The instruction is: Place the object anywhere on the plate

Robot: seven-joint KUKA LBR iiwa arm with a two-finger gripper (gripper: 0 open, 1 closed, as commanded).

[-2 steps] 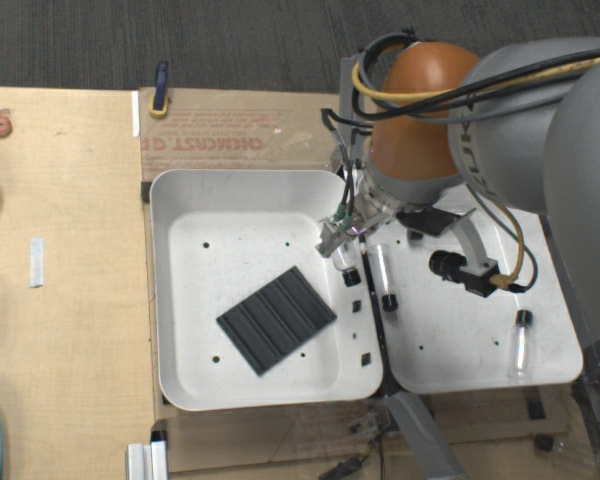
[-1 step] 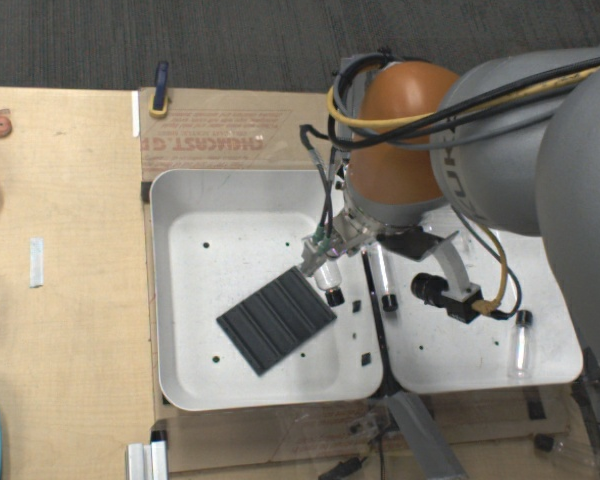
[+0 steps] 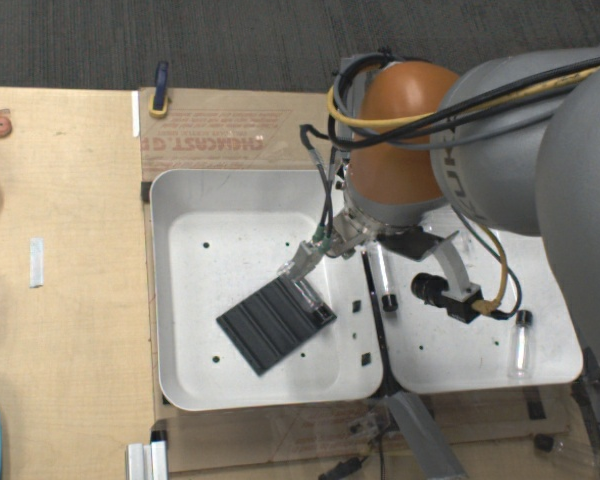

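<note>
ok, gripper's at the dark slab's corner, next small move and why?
Probably a short lift straight up. The gripper sits low at the upper right corner of the dark ribbed slab in the left bin, hiding what lies beneath; rising would show whether anything rests on the slab.

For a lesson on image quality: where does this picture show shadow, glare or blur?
Camera view: even overhead light; soft shadow beside the black ribbed plate in the left bin; bright sheen on the orange band; the gripper looks slightly soft.
</note>
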